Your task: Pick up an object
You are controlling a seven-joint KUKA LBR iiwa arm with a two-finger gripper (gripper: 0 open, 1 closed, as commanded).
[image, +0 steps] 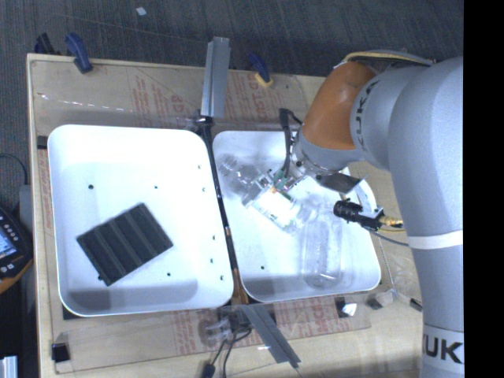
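My gripper [273,189] is low inside the right bin [260,278], in its upper middle, with the orange-banded wrist above it. It hangs over pale, clear plastic things that are hard to tell apart. A clear plastic bottle [319,252] lies just right of and in front of the gripper. A clear crumpled piece [231,169] sits to the gripper's left, near the bin's back left corner. A black ribbed rectangular slab [124,243] lies flat in the left bin [71,152], toward its front left, far from the gripper.
The grey arm [417,156] covers the right bin's far right side. A small black part with an orange tip [359,213] sticks out by the right rim. A metal bar [213,77] and blue clamps [77,52] stand behind the bins.
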